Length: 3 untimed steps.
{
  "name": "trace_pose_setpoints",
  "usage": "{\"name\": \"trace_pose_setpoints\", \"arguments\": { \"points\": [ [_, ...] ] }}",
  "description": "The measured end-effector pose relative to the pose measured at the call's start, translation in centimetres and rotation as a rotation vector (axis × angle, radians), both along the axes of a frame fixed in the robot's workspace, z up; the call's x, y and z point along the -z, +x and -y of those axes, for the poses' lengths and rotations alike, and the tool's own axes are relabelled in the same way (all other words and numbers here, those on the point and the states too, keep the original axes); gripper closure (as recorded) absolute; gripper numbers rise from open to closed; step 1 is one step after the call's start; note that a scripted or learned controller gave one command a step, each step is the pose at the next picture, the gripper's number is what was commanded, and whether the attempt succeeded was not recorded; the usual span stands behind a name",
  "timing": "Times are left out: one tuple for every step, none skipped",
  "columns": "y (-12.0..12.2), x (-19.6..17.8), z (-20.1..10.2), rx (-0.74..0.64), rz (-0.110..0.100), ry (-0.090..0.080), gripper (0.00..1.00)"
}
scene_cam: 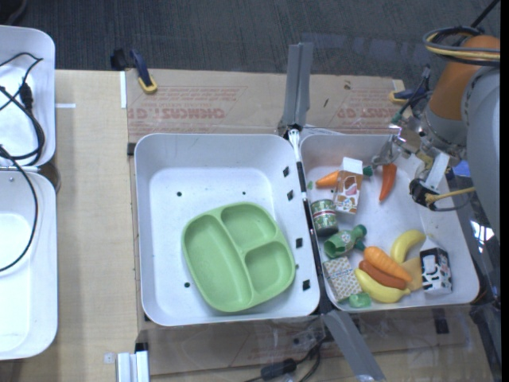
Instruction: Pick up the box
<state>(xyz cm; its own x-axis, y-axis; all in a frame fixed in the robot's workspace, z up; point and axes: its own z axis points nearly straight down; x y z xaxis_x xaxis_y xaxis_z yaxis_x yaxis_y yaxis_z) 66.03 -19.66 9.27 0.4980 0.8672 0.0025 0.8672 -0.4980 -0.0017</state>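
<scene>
Near the right bin's [468,286] far corner, the gripper [395,151] hovers over a red chili pepper [386,181]; whether its jaws are open cannot be told. Left of it, the small juice box [348,186] lies beside a carrot [327,180].

Upside-down red print, seemingly "CHEMCAL", crosses the cardboard sheet [238,102] behind both bins.

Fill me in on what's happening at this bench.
A grey arm reaches in over the right bin, its gripper near the bin's far edge, above a carrot. The box it should pick up stands just left of that, among toy food, not yet grasped. The left bin holds a green tray.
</scene>
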Motion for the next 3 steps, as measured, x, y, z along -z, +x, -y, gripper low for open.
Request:
{"name": "trace_pose_setpoints", "arguments": {
  "points": [
    [-8.6,0.1,-0.4,-0.021,-0.002,-0.003,0.00],
    [-0.1,0.1,-0.6,0.028,-0.001,-0.004,0.00],
    [0.0,-1.0,-0.5,0.025,0.001,-0.008,1.00]
  ]
}}
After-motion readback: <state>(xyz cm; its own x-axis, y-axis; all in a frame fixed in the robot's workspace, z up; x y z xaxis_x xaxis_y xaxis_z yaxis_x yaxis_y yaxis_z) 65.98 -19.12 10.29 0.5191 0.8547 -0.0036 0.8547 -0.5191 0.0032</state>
